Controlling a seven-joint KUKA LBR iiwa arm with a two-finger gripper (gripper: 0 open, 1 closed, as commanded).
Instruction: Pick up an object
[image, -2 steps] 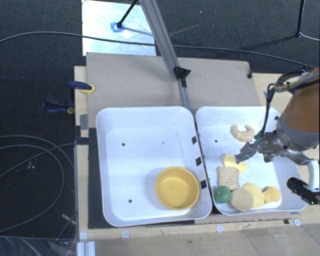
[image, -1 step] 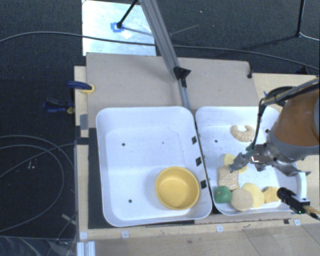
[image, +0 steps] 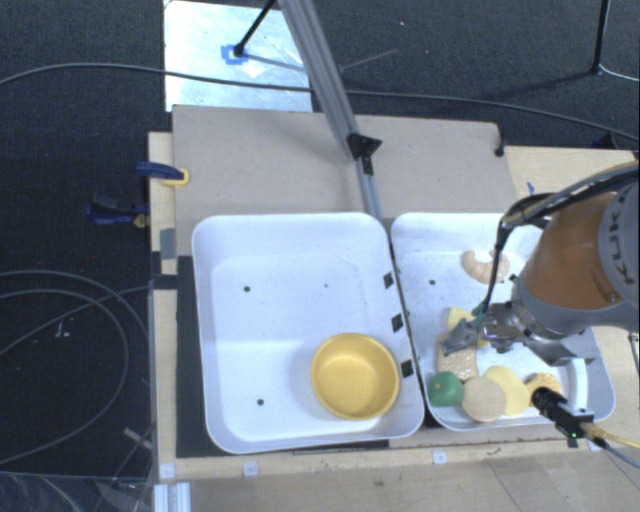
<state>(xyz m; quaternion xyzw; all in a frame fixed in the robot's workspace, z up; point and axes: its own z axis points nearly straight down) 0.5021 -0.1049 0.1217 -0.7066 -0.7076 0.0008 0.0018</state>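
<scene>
your arm (image: 575, 270) comes in from the right, grey with that orange band, and it's bent down over the right bin (image: 425, 240). the tool (image: 478, 332) is low inside that bin, right in the middle of the cluster of things. from this slant you can't tell how far its jaws are parted or whether anything sits between them; the wrist and dark cabling cover most of it.

look at what lies around it. a small yellow piece (image: 457, 318) is just left of the tool, touching or nearly so. right under it is a speckled tan slab (image: 459, 360), just beside the tool tip. in front of that, a green round object (image: 445, 388) sits near the bin's front left corner, with a pale beige disc (image: 484, 399) touching its right side, then a pale yellow piece (image: 511, 388) and another yellow object (image: 545, 381) further right. a curved cream-coloured piece (image: 482, 266) lies apart at the back of the bin, near the arm.

over in the left bin (image: 240, 250), a yellow bowl (image: 354, 375) sits upright in the front right corner, well apart from the tool. both bins rest side by side on the table (image: 260, 160).
</scene>
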